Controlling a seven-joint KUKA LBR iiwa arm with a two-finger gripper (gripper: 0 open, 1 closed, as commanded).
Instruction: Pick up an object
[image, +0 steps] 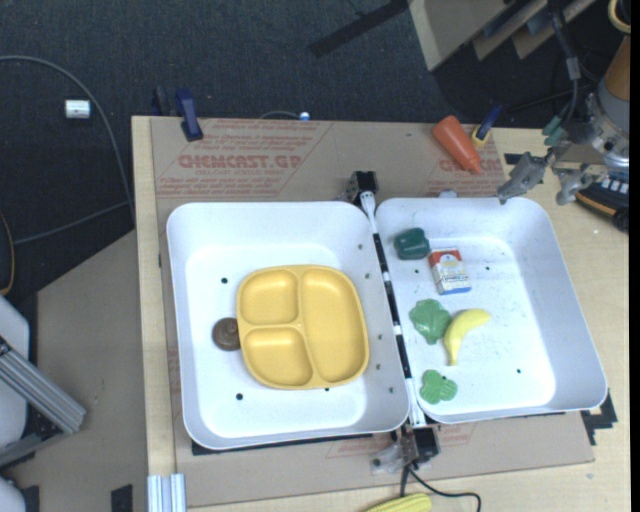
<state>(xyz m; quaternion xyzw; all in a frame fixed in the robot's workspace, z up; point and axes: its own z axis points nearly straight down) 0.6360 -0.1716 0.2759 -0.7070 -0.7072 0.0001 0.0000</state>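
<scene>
The right bin (540, 300) holds a dark green block (410, 243), a small red, white and blue box (451, 271), a green leafy toy (430, 320), a yellow banana (463, 330) and a small green piece (437, 387). My gripper (545, 182) hangs over the bin's far right corner, well away from these objects. It is open, its two grey fingers (520, 180) spread, with nothing between them.
The left bin (200, 260) carries a yellow divided plate (301, 326) with a brown round object (227, 333) at its left edge. An orange carrot toy (457, 145) lies on the bench behind the right bin. A blue clamp (187, 115) sits at the far left.
</scene>
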